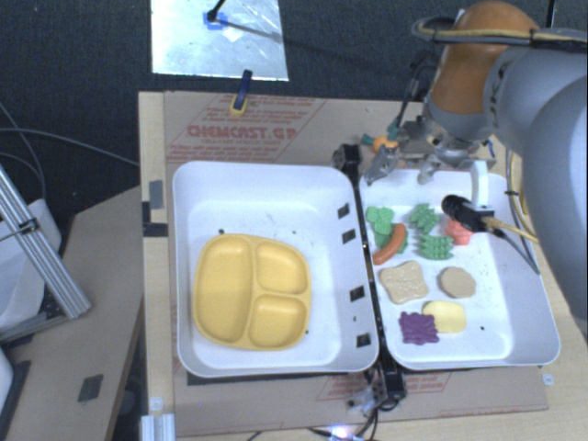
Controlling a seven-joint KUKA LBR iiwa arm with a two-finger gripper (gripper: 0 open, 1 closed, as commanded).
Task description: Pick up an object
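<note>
The right bin holds several toy foods: a green leafy piece, an orange sausage shape, two green spiky pieces, a red piece, a tan bread slice, a round tan cookie, a yellow lump and purple grapes. My gripper hangs over the far edge of this bin, above the green pieces. Its two fingers stand apart with nothing between them.
The left bin holds a yellow divided plate. A black divider runs between the bins. The grey arm covers the right bin's far right corner. A black and white fitting juts from the wrist over the red piece.
</note>
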